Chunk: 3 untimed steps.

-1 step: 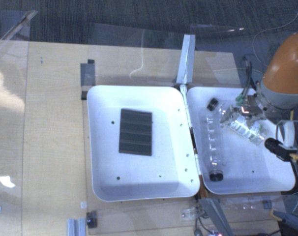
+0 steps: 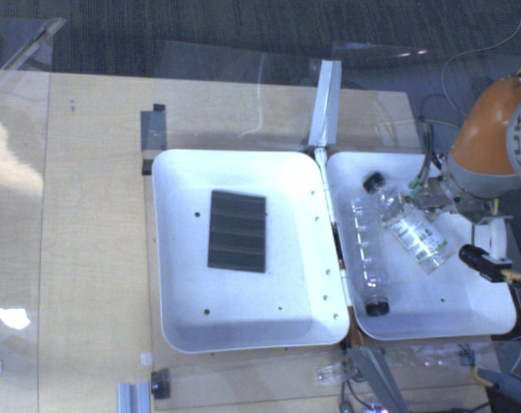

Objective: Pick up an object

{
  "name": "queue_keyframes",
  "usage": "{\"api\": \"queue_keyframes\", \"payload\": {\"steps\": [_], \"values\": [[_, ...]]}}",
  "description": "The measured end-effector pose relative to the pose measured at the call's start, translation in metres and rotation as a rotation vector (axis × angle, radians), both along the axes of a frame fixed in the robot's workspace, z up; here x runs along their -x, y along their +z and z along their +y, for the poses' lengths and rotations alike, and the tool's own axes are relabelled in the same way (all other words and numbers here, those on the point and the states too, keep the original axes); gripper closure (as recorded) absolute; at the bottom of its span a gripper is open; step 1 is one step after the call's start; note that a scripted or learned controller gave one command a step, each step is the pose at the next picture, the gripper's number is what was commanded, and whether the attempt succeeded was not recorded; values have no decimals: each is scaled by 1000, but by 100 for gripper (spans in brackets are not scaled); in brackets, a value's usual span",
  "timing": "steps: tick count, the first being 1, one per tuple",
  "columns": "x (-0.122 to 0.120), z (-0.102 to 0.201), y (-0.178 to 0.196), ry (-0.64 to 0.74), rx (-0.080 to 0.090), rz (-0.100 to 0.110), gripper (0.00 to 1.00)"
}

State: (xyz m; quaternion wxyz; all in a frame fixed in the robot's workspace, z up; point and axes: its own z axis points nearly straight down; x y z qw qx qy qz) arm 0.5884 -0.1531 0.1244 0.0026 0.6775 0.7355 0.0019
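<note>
Dark grey ribbed block (image 2: 237,231), white bins (image 2: 183,317), clear black-capped bottles (image 2: 369,252).

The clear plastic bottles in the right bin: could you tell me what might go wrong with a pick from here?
1. The two clear bottles lie close together, perhaps touching, so closing on one may nudge the other.
2. They are transparent against the white right bin, so their edges are faint and a grasp may land off-centre.
3. The gripper sits near the upper bottle's end, where a round body could slip out.
</note>
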Motion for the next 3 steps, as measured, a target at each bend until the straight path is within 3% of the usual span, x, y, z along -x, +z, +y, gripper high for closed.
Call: {"api": "queue_keyframes", "payload": {"steps": [1, 2, 3], "values": [[42, -22, -35, 65, 2, -5, 0], [40, -21, -25, 67, 2, -8, 100], [-1, 18, 47, -135, -1, 3, 100]]}}
